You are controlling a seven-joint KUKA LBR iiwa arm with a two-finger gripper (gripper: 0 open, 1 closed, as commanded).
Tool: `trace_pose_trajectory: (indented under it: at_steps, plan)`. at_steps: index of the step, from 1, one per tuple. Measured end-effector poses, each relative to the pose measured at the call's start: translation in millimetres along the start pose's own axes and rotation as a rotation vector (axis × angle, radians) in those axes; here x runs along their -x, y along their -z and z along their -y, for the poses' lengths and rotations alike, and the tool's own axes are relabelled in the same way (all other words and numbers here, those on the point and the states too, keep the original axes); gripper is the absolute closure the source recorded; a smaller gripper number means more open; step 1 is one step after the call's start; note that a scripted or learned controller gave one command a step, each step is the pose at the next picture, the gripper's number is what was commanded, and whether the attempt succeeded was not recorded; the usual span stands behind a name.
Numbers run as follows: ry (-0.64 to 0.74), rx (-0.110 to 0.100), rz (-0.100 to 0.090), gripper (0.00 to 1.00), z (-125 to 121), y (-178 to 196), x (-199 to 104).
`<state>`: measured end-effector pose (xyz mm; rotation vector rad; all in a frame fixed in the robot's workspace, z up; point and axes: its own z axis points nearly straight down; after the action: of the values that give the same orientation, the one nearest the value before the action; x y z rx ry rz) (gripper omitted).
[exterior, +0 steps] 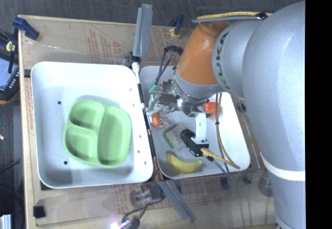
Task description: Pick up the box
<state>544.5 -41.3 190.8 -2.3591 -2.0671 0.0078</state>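
Green plastic, a three-part plate [98,133], is seen lying in the left bin [44,75]. In the right bin [243,134] the gripper [158,104] is lowered at the inner wall; its jaw state cannot be told. The box [174,135], patterned, lies flat just beside it, apart from the fingers. A banana [182,163] rests near the front wall.

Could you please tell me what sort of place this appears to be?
Probably a robotics lab bench: a grey industrial arm with an orange band reaches over two shallow white plastic bins, set on a plywood board with clamps.
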Motion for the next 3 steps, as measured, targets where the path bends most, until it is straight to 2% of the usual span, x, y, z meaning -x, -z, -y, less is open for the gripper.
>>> trace_pose_trajectory:
  at_steps: [1,2,3]
  plan:
    - [0.248,0.002,-0.001,1.00,28.5,-48.8,75.8]
    - [-0.094,0.004,0.000,1.00,64.2,-0.1,33.0]
    - [0.680,0.010,0.004,1.00,57.7,202.0,86.2]
